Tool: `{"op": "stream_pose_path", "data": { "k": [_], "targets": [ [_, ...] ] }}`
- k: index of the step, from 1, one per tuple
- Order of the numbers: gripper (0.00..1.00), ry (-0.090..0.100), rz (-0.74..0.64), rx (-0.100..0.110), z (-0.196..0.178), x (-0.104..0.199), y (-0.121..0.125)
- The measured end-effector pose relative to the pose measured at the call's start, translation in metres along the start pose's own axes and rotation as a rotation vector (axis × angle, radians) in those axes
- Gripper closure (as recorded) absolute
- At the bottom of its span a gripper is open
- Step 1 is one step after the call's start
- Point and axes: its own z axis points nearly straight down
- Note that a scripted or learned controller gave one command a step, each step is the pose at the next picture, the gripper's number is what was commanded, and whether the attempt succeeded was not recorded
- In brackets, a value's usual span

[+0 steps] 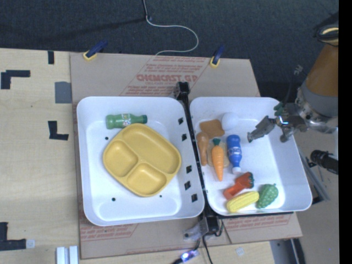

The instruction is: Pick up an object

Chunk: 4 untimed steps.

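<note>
The metal pincer [273,129] hangs open and empty, just right of the blue plastic bottle [234,150] in the right shallow white bin [286,166].

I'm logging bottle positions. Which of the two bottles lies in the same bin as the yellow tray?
The green bottle, lying on its side just above the yellow tray in the left bin. The blue bottle lies in the right bin among the toy foods.

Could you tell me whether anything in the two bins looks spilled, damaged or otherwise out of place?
Nothing stands out. The green bottle lies on its side beside the yellow divided plate in the left bin. The right bin holds toy foods lying loosely, among them a carrot, blue bottle and corn cob.
</note>
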Motion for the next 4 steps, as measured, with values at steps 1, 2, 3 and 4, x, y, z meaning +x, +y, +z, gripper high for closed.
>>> {"op": "stream_pose_path", "data": {
  "k": [1, 2, 3, 4],
  "targets": [
    [0.0, -0.002, -0.003, -0.01, -0.006, 0.0, 0.002],
    [0.0, -0.001, -0.002, -0.006, 0.048, -0.003, -0.007],
    [0.0, -0.001, -0.004, -0.006, 0.095, 0.001, -0.007],
    [0.0, -0.001, -0.003, -0.006, 0.158, -0.004, -0.001]
  ]
}}
